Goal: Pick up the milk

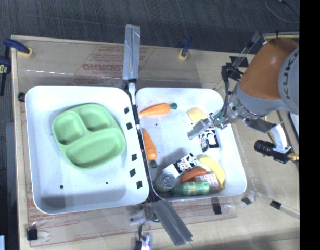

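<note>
At the near edge of the bench I see a grey bracket (170, 224) jutting out where the two bins meet, and just above it, in the right bin's (238, 158) near corner, a pile: a can (165, 182), a green bottle (193, 188), a red sausage-like piece (192, 174) and a banana (213, 167). There are two cow-patterned cartons. One (184, 163) leans on that pile. The other, which I take to be the milk (209, 138), sits by the bin's right wall with the gripper (201, 127) directly over its upper end.

I judge the milk to be a small toy carton: light, stiff enough for a firm pinch, smooth-sided and liable to skid. I would take it across its narrow flat faces near the middle.

The gripper's grey finger reaches toward the bin's centre, touching or just above the carton. I cannot tell how far apart the jaws stand, nor that anything sits between them. A yellow piece (195, 114) lies just beyond, two carrots (155, 109) (149, 145) toward the dividing wall. The green plate (88, 134) rests in the left bin (40, 191).
</note>
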`<state>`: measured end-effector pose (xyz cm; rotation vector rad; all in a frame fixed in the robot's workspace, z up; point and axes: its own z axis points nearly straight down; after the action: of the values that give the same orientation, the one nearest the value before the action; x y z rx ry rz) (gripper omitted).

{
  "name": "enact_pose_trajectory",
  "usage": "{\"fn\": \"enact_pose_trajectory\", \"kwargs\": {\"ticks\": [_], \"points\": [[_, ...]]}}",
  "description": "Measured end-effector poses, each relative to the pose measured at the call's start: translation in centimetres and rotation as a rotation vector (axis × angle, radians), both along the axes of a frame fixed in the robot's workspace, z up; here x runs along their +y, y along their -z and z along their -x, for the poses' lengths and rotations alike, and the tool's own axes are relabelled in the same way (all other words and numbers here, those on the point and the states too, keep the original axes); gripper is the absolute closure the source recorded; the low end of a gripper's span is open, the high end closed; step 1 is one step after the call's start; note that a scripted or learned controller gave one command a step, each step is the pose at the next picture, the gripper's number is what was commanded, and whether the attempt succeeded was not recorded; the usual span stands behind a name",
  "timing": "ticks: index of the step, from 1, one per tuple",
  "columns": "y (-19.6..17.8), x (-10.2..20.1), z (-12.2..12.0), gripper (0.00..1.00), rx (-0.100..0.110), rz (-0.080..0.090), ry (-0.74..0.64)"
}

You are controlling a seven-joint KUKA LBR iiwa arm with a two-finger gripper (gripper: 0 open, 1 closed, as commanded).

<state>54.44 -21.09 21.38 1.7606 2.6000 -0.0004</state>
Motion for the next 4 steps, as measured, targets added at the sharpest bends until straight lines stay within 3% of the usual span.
{"fn": "enact_pose_trajectory", "kwargs": {"ticks": [1,2,3,4], "points": [[3.7,0.1,2.1,0.00,0.002,-0.001,-0.059],[9.5,0.4,3.8,0.00,-0.010,0.002,-0.088],[12.2,0.1,-0.3,0.00,0.003,-0.002,0.266],[12.1,7.0,5.6,0.00,0.000,0.004,0.366]]}}
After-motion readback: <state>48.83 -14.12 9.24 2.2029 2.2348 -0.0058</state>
